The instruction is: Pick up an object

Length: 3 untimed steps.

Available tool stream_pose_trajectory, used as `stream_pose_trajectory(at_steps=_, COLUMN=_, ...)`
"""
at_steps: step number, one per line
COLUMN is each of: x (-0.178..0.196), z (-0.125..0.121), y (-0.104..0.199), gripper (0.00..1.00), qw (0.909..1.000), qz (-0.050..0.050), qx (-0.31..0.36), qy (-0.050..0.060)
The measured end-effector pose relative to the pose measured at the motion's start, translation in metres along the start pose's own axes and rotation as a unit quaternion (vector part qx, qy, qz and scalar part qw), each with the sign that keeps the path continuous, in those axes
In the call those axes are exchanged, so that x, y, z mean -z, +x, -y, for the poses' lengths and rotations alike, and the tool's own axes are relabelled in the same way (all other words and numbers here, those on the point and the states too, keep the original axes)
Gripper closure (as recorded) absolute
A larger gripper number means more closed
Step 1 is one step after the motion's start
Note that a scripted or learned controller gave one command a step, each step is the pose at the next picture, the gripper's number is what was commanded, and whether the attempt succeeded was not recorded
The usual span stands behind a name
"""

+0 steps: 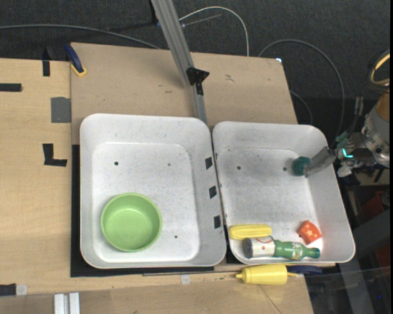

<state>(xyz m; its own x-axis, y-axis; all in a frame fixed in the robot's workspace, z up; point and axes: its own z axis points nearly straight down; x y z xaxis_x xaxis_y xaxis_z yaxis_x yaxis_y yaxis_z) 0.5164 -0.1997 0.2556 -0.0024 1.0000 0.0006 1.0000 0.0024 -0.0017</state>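
Overhead, a slanted view shows a wooden counter (150,77) w/ two shallow white bins side by side. The left bin (144,126) holds a round green bowl (131,222) near its front-left corner. The right bin (268,133) holds three items along its front edge: a yellow corn-like piece (250,231), a green bottle (280,248) w/ a white label lying on its side just in front of it, and a small red-orange block (308,231) to the right, near the bottle's neck. A yellow bottle-shaped object (264,275) lies on the counter just outside the right bin's front rim. The arm (373,142) reaches in from the right; its fingers (302,166) sit low over the right bin's back-right area, w/ a teal tip and a grey stem behind. Open vs. closed: can't tell, and nothing is visibly between them. They're well apart from the three items. A grey metal pole (177,34) crosses the top, over the gap between the bins.
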Motion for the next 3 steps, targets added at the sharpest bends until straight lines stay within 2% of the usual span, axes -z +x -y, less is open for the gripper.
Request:
stream_pose_trajectory(at_steps=1, x=-0.043, z=0.001, y=0.002, gripper=0.0, qw=1.0, qz=0.0, qx=-0.001, qy=0.002)
stream_pose_trajectory(at_steps=2, x=-0.105, z=0.009, y=0.001, gripper=0.0, qw=1.0, qz=-0.001, qx=-0.001, qy=0.003)
stream_pose_trajectory(at_steps=3, x=-0.165, z=0.004, y=-0.003, gripper=0.0, qw=1.0, qz=0.0, qx=-0.001, qy=0.003)
